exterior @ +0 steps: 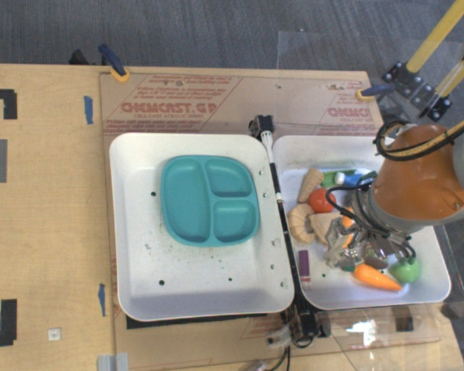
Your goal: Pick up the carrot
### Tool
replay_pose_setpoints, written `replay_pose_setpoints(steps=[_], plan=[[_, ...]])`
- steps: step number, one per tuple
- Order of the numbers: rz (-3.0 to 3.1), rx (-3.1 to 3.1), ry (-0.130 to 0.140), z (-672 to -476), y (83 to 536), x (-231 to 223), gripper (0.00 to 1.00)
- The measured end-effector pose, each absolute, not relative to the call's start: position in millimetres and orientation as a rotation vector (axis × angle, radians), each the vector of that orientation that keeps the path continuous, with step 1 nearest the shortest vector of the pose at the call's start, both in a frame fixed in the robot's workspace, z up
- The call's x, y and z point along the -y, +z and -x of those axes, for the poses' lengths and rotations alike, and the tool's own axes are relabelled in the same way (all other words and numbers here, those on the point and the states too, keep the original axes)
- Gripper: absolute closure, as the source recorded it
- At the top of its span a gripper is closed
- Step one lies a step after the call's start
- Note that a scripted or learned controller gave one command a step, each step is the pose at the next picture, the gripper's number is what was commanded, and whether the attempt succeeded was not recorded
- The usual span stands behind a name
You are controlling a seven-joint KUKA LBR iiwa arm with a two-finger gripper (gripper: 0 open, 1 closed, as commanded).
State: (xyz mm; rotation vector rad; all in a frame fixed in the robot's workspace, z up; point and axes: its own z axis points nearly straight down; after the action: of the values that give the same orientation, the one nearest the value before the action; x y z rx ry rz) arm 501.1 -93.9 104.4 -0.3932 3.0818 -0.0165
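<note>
Carrot (377, 277) lying near the front of the right bin (441, 284), green piece (407, 270) just beside it; end effector (359, 247) low over the clutter, just left of the carrot, finger state unclear, cannot tell; teal plate (209, 199) in left bin (131, 230).

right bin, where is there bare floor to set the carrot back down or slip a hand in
Little room. The right bin is crowded through its middle: toy foods lie from the divider to the gripper, with the carrot and a green piece at the near edge. Bare floor shows along the far wall and in the near left corner. The left bin has open floor around its teal plate.
</note>
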Motion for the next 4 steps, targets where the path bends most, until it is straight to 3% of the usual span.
replay_pose_setpoints(steps=[1, 2, 3, 4], plan=[[0.05, -3.131, 0.002, -495.1, 186.4, 37.0, 1.0], [0.047, -3.134, 0.001, -494.4, 185.3, 38.0, 0.0], [0.316, -3.12, 0.0, -487.4, 185.5, 72.0, 0.0], [0.124, -3.121, -0.002, -501.6, 91.4, 107.4, 0.0]])
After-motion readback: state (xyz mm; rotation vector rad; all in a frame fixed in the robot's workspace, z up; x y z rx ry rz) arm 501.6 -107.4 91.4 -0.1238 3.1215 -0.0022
